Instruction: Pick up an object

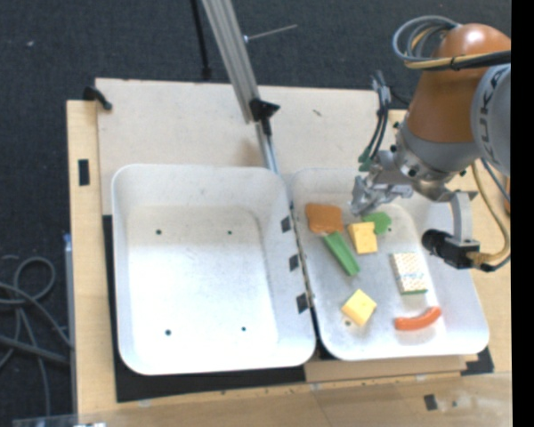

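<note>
The gripper is positioned just above the yellow block; its jaw state cannot be told.

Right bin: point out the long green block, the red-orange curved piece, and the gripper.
long green block [342,253]: camera view, middle of its length.
red-orange curved piece [417,320]: camera view, centre of the curve.
gripper [367,205]: camera view, at its fingertips.
</note>
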